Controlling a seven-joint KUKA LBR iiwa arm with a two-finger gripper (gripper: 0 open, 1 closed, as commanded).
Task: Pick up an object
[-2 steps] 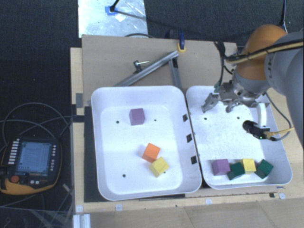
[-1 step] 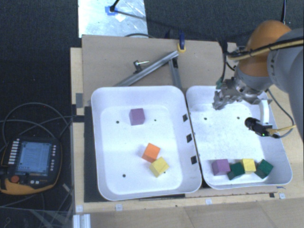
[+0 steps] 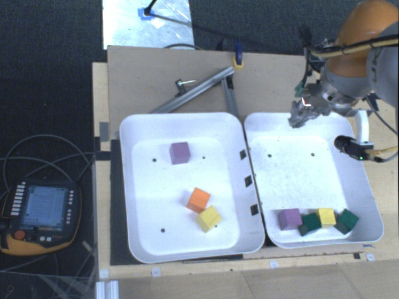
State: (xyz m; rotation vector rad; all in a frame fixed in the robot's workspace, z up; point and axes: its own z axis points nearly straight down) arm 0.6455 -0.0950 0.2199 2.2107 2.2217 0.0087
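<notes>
The left bin (image 3: 134,167) holds a purple cube (image 3: 179,152) near its back, and an orange cube (image 3: 198,199) touching a yellow cube (image 3: 209,218) toward its front. Along the front wall of the right bin (image 3: 368,185) lie a purple cube (image 3: 289,218), a dark green block (image 3: 309,223), a yellow cube (image 3: 326,216) and another green block (image 3: 346,219). My gripper (image 3: 301,114) hangs over the back edge of the right bin, far from all the cubes. Nothing shows between its fingers.
A grey metal bar (image 3: 193,90) lies slanted on the bench behind the left bin. A teach pendant (image 3: 38,213) with cables sits on the floor at the left. A black cylinder (image 3: 349,146) juts over the right bin's right side.
</notes>
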